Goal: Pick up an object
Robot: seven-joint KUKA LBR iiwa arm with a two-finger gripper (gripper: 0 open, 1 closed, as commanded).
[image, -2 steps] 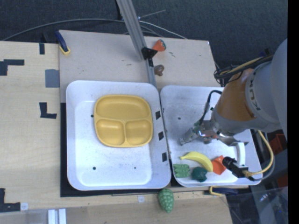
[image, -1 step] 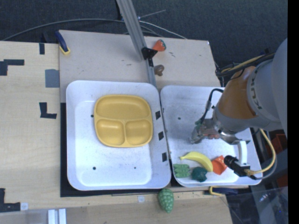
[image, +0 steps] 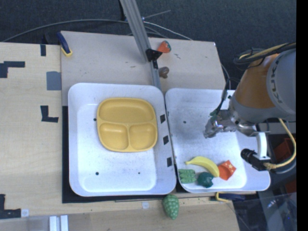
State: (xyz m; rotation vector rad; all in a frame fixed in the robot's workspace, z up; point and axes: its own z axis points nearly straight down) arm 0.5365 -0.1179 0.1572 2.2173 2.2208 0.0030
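The arm's metal pincer (image: 212,129) hangs over the right-hand shallow white bin (image: 192,105), above a bare patch of its speckled floor towards the right of the bin's middle. From this slanted overhead view I cannot tell whether it is wide or narrow, and nothing can be seen held in it. Behind it, the grey arm with its orange band (image: 257,88) reaches in from the right.

The things to pick lie together in the near part of the same bin, apart from the pincer. A curved yellow plastic banana (image: 204,164) lies closest to it. Just right of the banana, touching or nearly touching its end, sits a small red-orange angular block (image: 227,169). Just nearer than the banana are a light green knobbly toy (image: 187,176) against the bin's left wall and a dark green rounded toy (image: 205,180) beside it.

The left-hand shallow white bin (image: 82,143) carries a yellow plastic plate with three compartments (image: 127,124), lying flat in its far half.

On the wooden bench (image: 101,57), a green bumpy bunch-shaped toy (image: 170,206) rests just outside the bins' near edge. Beyond the far edge a slanted grey metal pole (image: 134,18) rises, with a small red-orange object (image: 164,46) and a small brownish object (image: 163,72) beside its foot.
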